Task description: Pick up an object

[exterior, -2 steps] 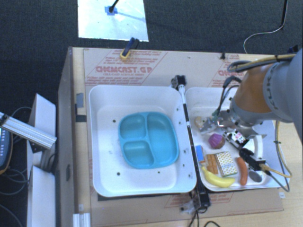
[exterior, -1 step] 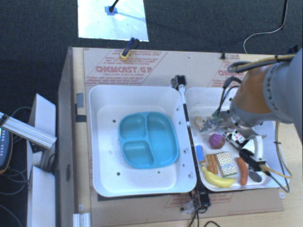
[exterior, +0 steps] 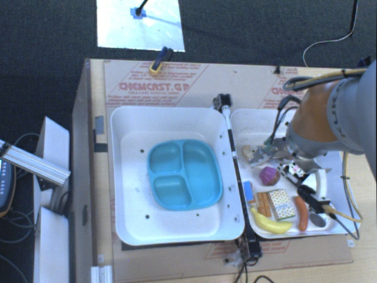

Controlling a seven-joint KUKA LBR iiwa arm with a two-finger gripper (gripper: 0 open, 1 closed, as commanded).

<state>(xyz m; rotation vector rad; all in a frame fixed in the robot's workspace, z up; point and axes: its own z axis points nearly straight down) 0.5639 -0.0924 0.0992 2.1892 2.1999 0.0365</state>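
Arm (exterior: 330, 119) reached in from 3 o'clock over the right bin (exterior: 253, 119), which sat on the desk (exterior: 177, 84). Gripper (exterior: 260, 155) was low at the bin's 9 o'clock side, near the wall shared with the left bin (exterior: 118, 175). Jaws were lost in blur and clutter, so could not tell if wide or narrow. All pickable objects lay in the right bin's lower half. Purple ball (exterior: 269, 175) was at 5 o'clock of the gripper, near it, contact unclear. Small box (exterior: 281, 204) was at 6 o'clock of the ball. Banana (exterior: 271, 223) lay along the bin's 6 o'clock edge, just below the box. Orange stick (exterior: 302, 213) was at 3 o'clock of the box, just beside it. Blue block (exterior: 248, 191) was at 9 o'clock of the box, against the bin wall. Left bin held a blue divided tray (exterior: 184, 174) lying flat at its centre.
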